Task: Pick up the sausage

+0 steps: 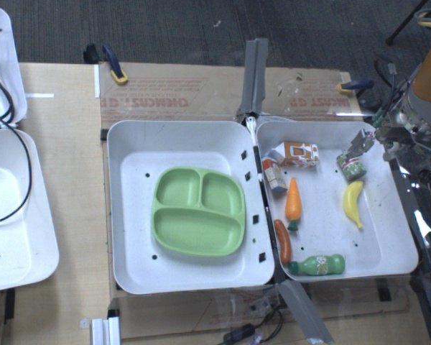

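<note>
The sausage [282,241] lies in the right bin [388,257], long axis near-to-far, beside the carrot [293,203]; the tool [362,144] hangs near a can [351,167]; its grip I cannot tell.

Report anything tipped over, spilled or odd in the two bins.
Nothing spilled or broken. In the right bin, the green bottle and the small can lie on their sides, and the sausage sits tight against the left wall. The green plate lies flat in the left bin.
</note>
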### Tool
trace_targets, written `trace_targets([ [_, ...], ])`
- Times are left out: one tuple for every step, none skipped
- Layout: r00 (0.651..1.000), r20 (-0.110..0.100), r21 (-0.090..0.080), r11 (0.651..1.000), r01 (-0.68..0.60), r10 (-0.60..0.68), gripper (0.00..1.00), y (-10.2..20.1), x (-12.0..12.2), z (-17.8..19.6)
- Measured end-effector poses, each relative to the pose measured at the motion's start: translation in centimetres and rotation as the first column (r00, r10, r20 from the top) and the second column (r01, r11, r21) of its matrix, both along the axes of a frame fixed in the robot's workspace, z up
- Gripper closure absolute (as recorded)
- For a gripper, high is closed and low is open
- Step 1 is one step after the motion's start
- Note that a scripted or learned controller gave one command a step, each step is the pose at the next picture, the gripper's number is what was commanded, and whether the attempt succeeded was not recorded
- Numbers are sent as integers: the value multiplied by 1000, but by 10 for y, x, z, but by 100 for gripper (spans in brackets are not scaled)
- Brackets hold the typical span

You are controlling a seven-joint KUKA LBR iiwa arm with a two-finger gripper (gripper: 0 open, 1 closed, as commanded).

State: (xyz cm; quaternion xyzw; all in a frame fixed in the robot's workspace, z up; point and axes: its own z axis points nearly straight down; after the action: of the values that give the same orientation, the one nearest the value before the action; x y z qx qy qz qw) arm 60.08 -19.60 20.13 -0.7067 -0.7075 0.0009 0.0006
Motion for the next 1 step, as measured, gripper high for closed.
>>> trace_targets([
  [987, 0, 1, 987, -158, 158, 0, 50, -20, -92],
])
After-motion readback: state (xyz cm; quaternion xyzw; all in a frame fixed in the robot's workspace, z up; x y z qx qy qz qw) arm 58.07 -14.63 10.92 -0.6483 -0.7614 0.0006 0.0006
